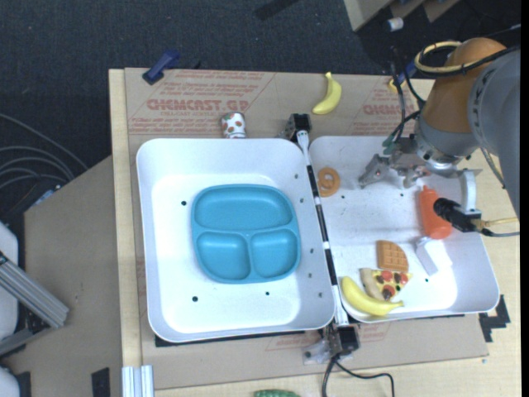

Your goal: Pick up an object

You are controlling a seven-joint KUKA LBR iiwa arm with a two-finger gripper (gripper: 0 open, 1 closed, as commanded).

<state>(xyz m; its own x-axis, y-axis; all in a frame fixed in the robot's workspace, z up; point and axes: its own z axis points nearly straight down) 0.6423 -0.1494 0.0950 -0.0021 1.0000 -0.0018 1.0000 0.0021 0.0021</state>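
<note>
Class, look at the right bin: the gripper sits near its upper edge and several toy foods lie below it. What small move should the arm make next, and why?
Probably shift the gripper left toward the doughnut, the nearest item. It lies alone by the right bin's left wall, whereas the waffle, pizza slice and banana crowd together.

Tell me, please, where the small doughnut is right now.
The doughnut lies in the right bin, at its upper left against the divider, left of the gripper.
</note>
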